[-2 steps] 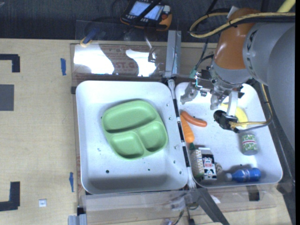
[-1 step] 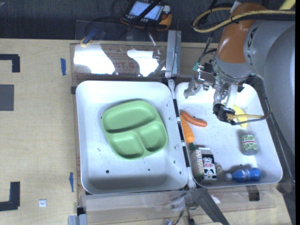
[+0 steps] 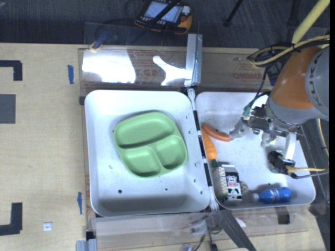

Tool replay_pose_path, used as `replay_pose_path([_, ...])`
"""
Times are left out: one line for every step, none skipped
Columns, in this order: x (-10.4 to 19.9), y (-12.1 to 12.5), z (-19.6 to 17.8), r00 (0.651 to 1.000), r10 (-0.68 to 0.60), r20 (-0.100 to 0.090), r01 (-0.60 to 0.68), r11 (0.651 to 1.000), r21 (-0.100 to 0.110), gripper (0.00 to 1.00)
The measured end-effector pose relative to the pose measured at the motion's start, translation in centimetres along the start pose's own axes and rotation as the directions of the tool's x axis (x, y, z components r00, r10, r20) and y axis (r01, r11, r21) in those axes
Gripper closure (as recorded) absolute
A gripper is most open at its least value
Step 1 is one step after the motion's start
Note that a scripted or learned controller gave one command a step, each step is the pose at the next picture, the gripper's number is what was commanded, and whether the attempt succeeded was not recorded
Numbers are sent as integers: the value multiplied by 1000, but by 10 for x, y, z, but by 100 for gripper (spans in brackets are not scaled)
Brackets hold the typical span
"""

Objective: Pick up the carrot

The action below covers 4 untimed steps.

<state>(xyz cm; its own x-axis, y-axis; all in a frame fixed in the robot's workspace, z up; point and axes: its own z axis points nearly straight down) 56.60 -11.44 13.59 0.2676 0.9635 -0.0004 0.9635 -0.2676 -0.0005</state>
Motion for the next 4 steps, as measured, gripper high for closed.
replay_pose_path([0, 39, 4, 999, 48, 0, -48, 999, -1, 0])
replay_pose_path([54, 31, -49, 914, 405, 0, -405, 914, 0, 0])
replay_pose_path([7, -38, 47, 959, 282, 0, -282, 959, 2, 0])
replay_pose_path([27, 40, 50, 957, 291, -2, -291, 957, -3, 0])
